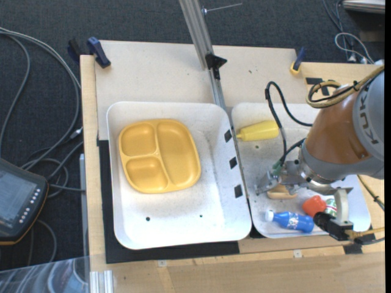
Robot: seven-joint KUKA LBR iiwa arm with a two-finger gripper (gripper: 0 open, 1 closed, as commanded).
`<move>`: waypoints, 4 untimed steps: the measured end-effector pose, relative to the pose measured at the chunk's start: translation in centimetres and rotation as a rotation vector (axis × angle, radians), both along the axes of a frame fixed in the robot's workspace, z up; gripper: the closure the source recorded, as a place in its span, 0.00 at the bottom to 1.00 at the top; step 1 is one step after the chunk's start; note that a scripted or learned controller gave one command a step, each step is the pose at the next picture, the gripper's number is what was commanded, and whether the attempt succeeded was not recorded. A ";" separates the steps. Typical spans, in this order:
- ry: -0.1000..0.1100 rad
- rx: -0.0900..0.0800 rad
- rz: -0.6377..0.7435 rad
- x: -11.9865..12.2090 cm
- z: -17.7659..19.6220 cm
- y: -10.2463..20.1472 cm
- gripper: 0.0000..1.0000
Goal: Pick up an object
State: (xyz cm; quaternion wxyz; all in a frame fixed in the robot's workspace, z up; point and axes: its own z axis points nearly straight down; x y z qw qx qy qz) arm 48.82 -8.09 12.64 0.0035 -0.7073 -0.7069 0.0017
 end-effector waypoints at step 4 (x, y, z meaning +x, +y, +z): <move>-0.015 -0.004 0.002 -0.4 17.2 -0.9 1.00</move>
